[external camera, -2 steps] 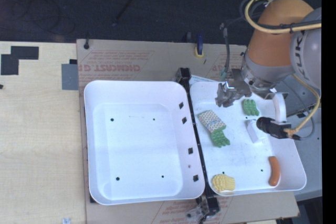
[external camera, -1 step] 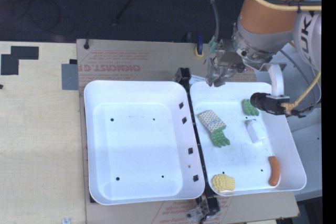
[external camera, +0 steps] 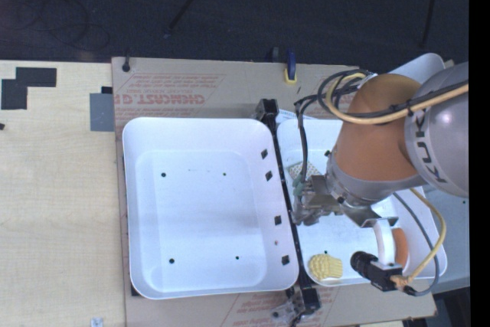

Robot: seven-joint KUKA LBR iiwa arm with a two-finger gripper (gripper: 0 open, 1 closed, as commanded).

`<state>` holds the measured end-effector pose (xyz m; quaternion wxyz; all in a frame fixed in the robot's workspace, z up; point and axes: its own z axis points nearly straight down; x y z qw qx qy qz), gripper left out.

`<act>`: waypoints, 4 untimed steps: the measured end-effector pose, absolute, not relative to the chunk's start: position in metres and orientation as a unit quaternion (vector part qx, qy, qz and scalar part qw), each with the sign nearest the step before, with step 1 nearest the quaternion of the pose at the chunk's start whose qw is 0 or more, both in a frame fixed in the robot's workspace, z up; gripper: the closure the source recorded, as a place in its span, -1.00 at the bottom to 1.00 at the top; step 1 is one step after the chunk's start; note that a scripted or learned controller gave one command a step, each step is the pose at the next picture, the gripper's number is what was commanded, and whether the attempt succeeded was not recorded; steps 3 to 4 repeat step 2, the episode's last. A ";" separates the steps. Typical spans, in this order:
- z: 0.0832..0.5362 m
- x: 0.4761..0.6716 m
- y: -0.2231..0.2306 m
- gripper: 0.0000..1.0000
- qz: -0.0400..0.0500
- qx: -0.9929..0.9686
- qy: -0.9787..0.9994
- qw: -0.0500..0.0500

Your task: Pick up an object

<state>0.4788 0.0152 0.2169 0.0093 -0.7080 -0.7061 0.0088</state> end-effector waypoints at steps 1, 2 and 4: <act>0.227 0.475 -0.056 1.00 0.002 -0.710 -0.705 0.001; 0.353 0.525 -0.046 1.00 -0.004 -0.706 -0.708 -0.005; 0.353 0.525 -0.046 1.00 -0.004 -0.706 -0.708 -0.005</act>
